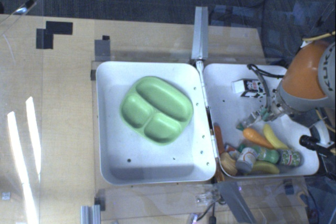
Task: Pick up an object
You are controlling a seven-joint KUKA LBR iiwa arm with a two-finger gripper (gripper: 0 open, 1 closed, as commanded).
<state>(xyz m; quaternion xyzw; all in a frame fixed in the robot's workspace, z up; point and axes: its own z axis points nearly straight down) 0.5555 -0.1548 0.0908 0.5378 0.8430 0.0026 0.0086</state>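
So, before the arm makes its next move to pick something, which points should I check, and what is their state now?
1. Claw is over the right bin: ok.
2. An object is held by the claw: cannot tell.
3. Targets are close: ok, the carrot and banana lie just below the claw.
4. Targets are separated: not ok, the bottle and other items are crowded in the bin's near corner.
5. Green divided plate lies apart in the left bin: ok.
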